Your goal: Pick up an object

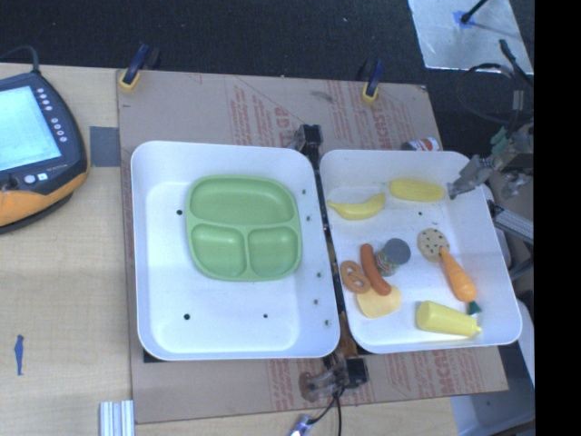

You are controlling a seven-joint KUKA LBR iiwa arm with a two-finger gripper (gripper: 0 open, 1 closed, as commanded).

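Note:
The right white bin (508,321) holds several toy foods. A yellow banana (357,208) and a yellow oval piece (417,190) lie at its far side. A red sausage (375,269), a brown pretzel (353,276), a grey can (393,254) and a pale cheese slice (379,302) sit in the middle. A round cookie (433,240), an orange carrot (457,276) and a yellow wedge (447,319) lie toward the right. My gripper (463,180) hangs over the bin's far right corner, just right of the yellow oval piece, with nothing seen in it.
The left white bin (154,325) carries a green divided plate (244,228). A teach pendant (32,148) lies on the bench at far left. Clamps (136,65) hold the board's far edge. Cables and brackets (331,381) sit between the bins at the front.

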